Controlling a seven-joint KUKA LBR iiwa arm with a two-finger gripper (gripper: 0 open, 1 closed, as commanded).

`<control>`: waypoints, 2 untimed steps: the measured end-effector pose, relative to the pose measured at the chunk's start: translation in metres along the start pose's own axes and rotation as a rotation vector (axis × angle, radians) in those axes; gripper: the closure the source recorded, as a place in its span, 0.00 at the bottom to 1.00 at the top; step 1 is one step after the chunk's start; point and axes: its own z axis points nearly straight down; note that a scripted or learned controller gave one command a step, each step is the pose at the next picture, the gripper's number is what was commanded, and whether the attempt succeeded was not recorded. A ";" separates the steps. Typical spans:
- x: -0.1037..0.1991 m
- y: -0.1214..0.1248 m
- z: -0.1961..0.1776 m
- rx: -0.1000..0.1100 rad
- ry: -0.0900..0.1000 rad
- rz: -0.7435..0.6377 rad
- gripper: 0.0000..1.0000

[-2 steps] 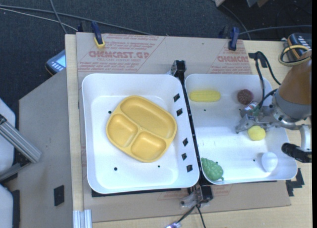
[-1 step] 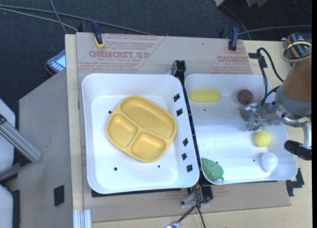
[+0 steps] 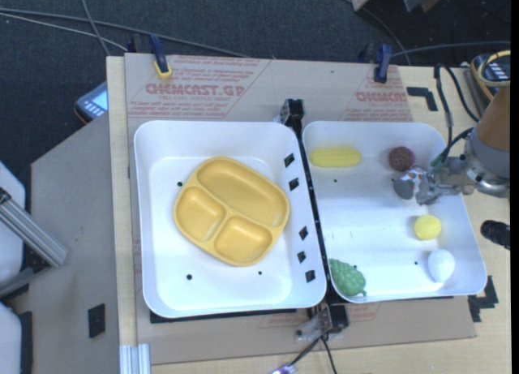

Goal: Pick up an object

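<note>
- Object candidates lie in the right bin [image 3: 381,226]; nearest the camera in it are a green knobbly toy [image 3: 349,278] and a white egg-shaped piece [image 3: 441,266].
- Farther in sits a yellow ball [image 3: 427,227].
- Beyond the ball, the gripper [image 3: 412,184] hangs low; whether it is open or closed cannot be told.
- Farthest are a dark red ball [image 3: 401,157] and a yellow oblong piece [image 3: 335,157].
- Risk: round pieces may roll off when nudged.

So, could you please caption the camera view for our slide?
Gripper low in the right bin beside a dark red ball; yellow divided plate in the left bin.
</note>
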 end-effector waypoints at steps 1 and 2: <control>-0.009 0.004 -0.048 -0.001 -0.001 0.000 1.00; -0.010 0.015 -0.108 -0.002 -0.001 -0.002 1.00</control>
